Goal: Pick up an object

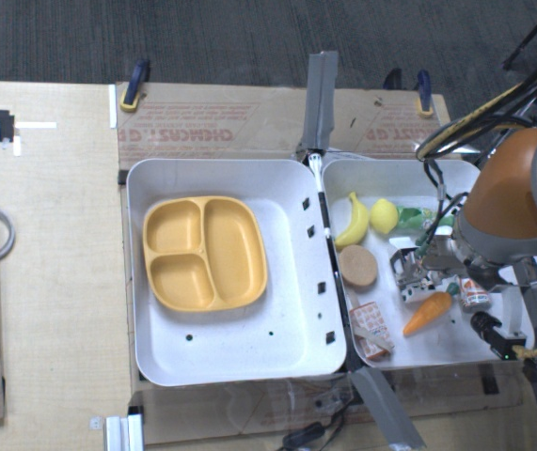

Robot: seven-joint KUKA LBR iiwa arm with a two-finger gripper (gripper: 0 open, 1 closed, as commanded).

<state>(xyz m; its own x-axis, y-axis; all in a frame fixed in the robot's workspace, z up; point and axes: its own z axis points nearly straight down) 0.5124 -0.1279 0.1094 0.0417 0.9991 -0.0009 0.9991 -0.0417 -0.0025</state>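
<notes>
dark grey carpet is seen behind a pale wooden bench (42,252), on which two shallow white bins sit side by side over printed cardboard (221,120). the gripper (417,275) is lowered into the right bin (456,350), its metal tips close above the blunt end of a carrot (428,313); whether it is released or clenched cannot be told, and nothing is seen held.

the likeliest target is judged to be the carrot, lying just below the gripper and slanting away from it toward the bin's near edge. a round brown disc (358,266) lies just to the gripper's left, a banana (351,222) and a lemon (384,216) up and to its left, and a small red-and-white packet (371,330) down and to its left. a green item (417,218) sits just above the gripper, partly hidden by cables.

for a clean pick, the grasp is best set across the carrot's thick end, square to its length, so that the tapered body is not squeezed out sideways; the descent should be kept clear of the disc.

well to the left, a yellow divided plate (206,252) rests in the left bin (155,346).

red lettering is printed on the cardboard, upside down to the camera and too faint to be read with confidence. print on the packet is too small to be made out.
</notes>
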